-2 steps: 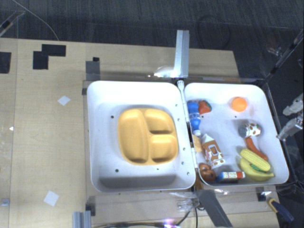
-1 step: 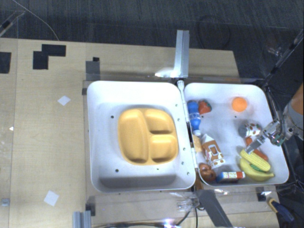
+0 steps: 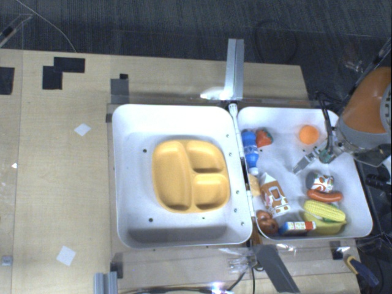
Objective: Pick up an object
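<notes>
My gripper point(image 3: 306, 162) hangs over the middle of the right bin point(image 3: 361, 188), reaching in from the right under the orange wrist band. It sits just below the orange ball point(image 3: 309, 134) and just above a small printed can point(image 3: 320, 182). Nothing shows in its grip. Below the can lie a red sausage point(image 3: 325, 195) and a yellow corn cob point(image 3: 324, 211). Along the bin's left side are a blue bottle point(image 3: 249, 148), a red strawberry-like piece point(image 3: 264, 138) and a white bottle with an orange label point(image 3: 272, 195). A small ketchup-style bottle point(image 3: 296, 227) lies at the front.
The left bin point(image 3: 128, 164) holds a yellow divided tray point(image 3: 190, 175). A metal post point(image 3: 234, 66) stands behind the wall between the bins. The wooden bench point(image 3: 55, 182) stretches to the left, with cables at the front.
</notes>
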`<state>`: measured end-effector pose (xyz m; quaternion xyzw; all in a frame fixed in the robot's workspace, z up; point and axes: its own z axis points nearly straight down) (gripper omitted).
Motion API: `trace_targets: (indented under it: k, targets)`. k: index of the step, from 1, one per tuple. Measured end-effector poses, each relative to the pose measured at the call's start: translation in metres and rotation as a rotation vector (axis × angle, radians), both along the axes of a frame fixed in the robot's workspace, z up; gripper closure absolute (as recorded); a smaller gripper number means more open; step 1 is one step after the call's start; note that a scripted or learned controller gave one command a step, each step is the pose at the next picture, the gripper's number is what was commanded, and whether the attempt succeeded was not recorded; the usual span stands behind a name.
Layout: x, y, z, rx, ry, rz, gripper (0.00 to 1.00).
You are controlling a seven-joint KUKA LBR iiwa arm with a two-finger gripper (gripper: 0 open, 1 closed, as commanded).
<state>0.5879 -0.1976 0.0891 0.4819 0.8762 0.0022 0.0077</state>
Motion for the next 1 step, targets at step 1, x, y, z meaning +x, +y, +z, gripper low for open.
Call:
trace_targets:
  k: [1]
  targets:
    - [0.0027, 0.0002, 0.0132, -0.002, -0.007, 0.007, 1.0]
